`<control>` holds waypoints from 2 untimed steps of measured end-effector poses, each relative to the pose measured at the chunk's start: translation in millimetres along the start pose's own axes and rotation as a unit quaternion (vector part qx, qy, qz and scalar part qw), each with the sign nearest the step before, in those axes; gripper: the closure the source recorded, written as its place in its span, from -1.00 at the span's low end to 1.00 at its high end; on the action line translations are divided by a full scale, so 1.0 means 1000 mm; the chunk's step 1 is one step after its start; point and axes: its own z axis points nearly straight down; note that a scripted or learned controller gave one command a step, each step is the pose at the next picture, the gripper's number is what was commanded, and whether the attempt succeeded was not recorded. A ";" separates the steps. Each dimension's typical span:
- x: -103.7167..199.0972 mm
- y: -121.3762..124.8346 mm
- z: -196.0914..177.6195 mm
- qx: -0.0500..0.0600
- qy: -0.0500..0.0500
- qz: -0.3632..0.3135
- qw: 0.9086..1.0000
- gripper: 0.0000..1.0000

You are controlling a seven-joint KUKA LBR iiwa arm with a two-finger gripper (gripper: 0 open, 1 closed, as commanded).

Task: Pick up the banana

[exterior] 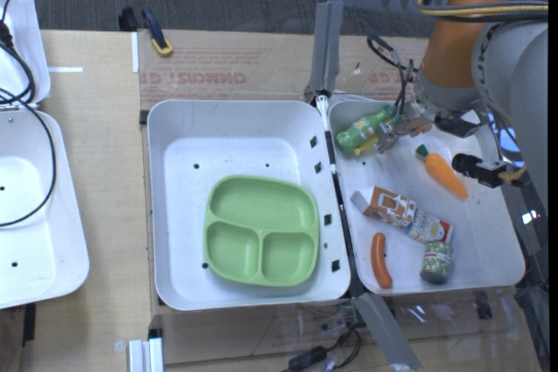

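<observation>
claw [394, 132] low in right bin [488, 274], far-left corner, at green bottle [362, 130]; finger state unclear. banana not discernible. carrot [445, 174], carton [405, 216], sausage [381, 260] nearby. green tray [261, 231] in left bin [174, 187].

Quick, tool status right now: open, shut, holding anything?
Tool: cannot be told; it sits low in the right bin, against the green bottle.

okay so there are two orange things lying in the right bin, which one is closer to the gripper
The carrot, with the green stem end, lying in the upper right of the right bin just below the gripper. The sausage lies near the bin's front edge.
</observation>
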 end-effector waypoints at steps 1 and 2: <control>0.046 -0.013 -0.085 -0.008 -0.001 0.099 0.995 1.00; 0.046 -0.014 -0.085 -0.007 -0.001 0.099 0.995 -1.00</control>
